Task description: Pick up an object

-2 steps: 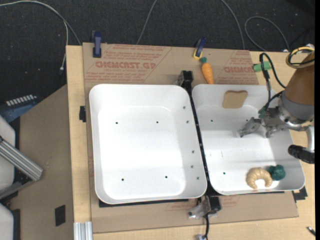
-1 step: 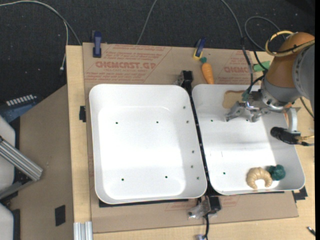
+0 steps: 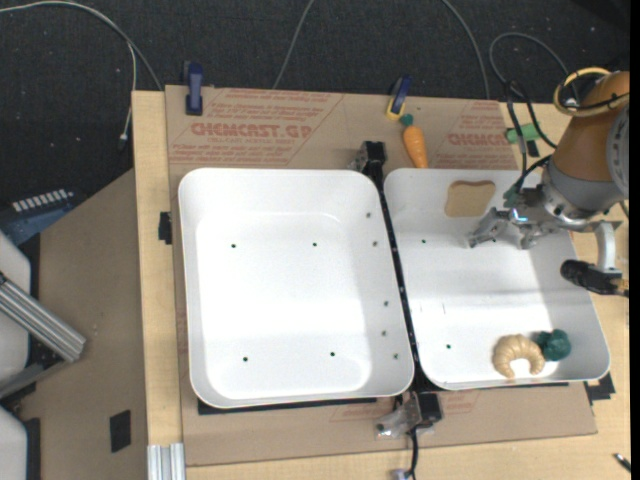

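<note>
The right bin (image 3: pixel 470 298) holds a flat tan bread slice (image 3: pixel 468 198) at its far edge, with a beige croissant (image 3: pixel 520 355) and a small green object (image 3: pixel 553 345) in its near right corner. My gripper (image 3: pixel 500 236) hangs low over the far right part of this bin, just right of and nearer than the bread slice. It is open, with its grey fingers (image 3: pixel 481 235) spread and nothing between them. The croissant and green object lie well toward the front, apart from the gripper.
The left bin (image 3: pixel 210 268) sits beside the right one. An orange carrot (image 3: pixel 414 146) lies on the bench behind the bins, near a blue clamp (image 3: pixel 399 94). The grey arm with its orange band (image 3: pixel 590 138) reaches in from the right.
</note>
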Controlling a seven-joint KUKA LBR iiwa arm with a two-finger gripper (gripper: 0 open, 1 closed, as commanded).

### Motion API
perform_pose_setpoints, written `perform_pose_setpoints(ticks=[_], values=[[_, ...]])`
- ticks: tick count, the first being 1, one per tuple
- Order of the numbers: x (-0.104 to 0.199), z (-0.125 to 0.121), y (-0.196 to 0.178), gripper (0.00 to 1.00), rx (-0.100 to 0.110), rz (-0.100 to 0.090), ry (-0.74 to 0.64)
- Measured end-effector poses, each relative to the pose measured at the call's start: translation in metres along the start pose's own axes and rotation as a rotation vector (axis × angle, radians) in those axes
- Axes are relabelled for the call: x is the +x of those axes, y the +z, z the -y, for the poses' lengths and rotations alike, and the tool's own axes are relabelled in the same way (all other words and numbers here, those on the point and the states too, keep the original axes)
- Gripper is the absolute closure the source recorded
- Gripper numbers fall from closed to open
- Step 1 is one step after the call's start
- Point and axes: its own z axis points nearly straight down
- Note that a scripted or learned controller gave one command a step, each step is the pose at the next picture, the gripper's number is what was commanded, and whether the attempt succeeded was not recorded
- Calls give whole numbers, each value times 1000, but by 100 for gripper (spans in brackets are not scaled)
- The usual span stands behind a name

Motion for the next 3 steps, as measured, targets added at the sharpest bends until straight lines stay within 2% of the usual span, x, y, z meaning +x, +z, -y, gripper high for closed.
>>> perform_pose_setpoints(ticks=[1,2,3], values=[[1,0,0,0,0,0,-2],[1,-1,-11,100,-2,0,-2],[12,46,-11,100,2,-1,41]])
